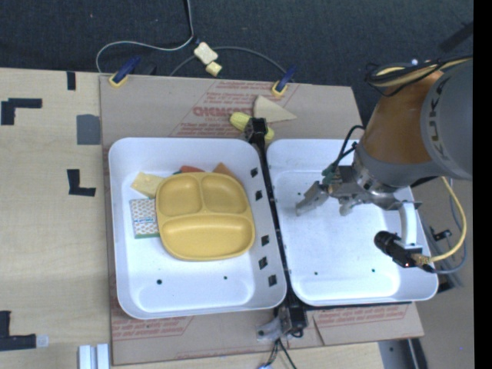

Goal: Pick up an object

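Note:
A yellow divided plate (205, 215) lies in the left bin (192, 290). Half hidden under its edges are a pale yellow wedge (145, 183), a small patterned block (142, 218) and red and orange pieces (221, 169). My gripper (328, 203) hangs over the upper middle of the right bin (346, 283), fingers pointing left and spread open with only white bin floor between them. It is well apart from the plate, across the divider.
A black clamp strip (269, 229) joins the two bins, with a yellow clip (257, 126) at its far end. Cables (188, 29) and blue clips (123, 74) lie behind on the cardboard. The arm's bulk and a black attachment (396, 248) cover the right bin's right side.

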Robot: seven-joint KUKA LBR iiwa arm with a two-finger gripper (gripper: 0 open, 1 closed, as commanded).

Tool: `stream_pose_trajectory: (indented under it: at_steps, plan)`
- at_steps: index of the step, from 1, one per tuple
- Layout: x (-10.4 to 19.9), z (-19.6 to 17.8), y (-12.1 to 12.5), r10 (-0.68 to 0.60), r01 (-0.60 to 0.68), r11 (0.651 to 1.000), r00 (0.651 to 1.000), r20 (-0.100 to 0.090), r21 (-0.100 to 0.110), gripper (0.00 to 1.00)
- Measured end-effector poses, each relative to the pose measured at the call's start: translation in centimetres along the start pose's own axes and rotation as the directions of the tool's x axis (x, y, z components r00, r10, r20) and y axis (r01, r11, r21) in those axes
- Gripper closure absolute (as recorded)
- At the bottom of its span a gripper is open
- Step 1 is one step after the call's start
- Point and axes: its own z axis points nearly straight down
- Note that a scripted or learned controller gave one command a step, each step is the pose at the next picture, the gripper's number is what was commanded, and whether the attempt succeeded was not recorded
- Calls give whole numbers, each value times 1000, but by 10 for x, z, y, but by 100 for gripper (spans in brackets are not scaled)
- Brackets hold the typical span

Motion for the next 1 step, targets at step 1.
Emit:
stream_pose_trajectory:
  at_steps: [1]
  plan:
    - [37, 14, 92, -6, 6, 1000, 1000, 0, -6, 0]
